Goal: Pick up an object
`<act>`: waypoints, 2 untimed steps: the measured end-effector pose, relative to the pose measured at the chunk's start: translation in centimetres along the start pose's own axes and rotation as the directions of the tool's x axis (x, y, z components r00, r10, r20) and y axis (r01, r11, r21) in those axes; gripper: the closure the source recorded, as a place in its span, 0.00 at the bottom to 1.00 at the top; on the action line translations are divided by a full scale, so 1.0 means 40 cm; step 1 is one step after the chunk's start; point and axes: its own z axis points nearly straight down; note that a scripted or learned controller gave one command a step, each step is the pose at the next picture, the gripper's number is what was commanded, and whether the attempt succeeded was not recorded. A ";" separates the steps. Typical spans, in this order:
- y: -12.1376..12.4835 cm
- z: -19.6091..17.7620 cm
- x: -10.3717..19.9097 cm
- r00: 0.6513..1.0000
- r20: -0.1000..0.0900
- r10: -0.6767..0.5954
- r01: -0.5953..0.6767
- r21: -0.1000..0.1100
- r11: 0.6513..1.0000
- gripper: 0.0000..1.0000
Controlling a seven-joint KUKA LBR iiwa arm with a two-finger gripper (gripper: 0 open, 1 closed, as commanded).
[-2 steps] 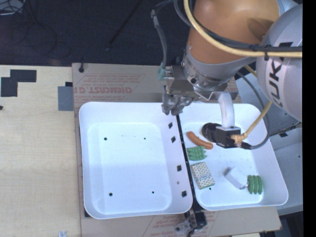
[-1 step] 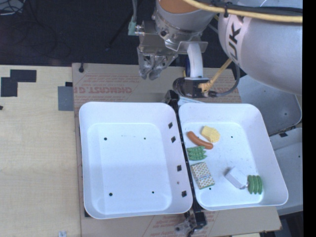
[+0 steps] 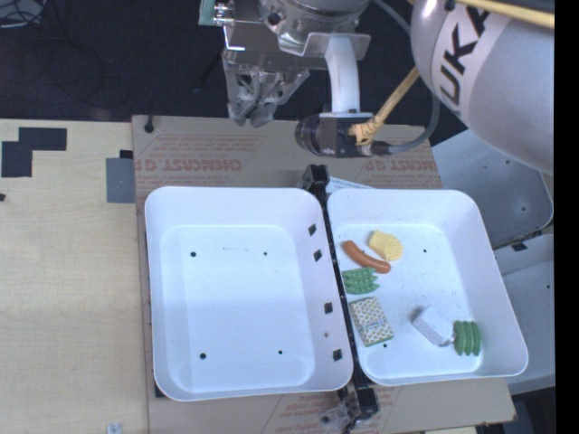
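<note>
Nearest, at lower right of the frame in the right bin (image 3: 507, 351): green ridged pods (image 3: 467, 337) touching a small grey block (image 3: 431, 326). Just left, a speckled rectangular packet (image 3: 371, 321) near the divider. Farther up, a green pea pod (image 3: 359, 281), a reddish-orange sausage (image 3: 365, 256) lying aslant, and a yellow chunk (image 3: 386, 244) beside it. Left bin (image 3: 163, 287) alongside, white with small dark holes. Farthest, top centre: gripper (image 3: 260, 111) hanging above the cardboard, beyond both bins, pinching nothing; fingers seemingly close together, spread hard to tell.

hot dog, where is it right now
The hot dog lies in the right bin, near its left wall, between the yellow piece and green pods.
</note>
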 end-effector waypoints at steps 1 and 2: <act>0.184 0.039 -0.011 1.000 0.007 0.009 -0.009 0.007 1.000 1.00; 0.174 0.322 -0.013 1.000 0.011 0.010 -0.010 0.021 1.000 1.00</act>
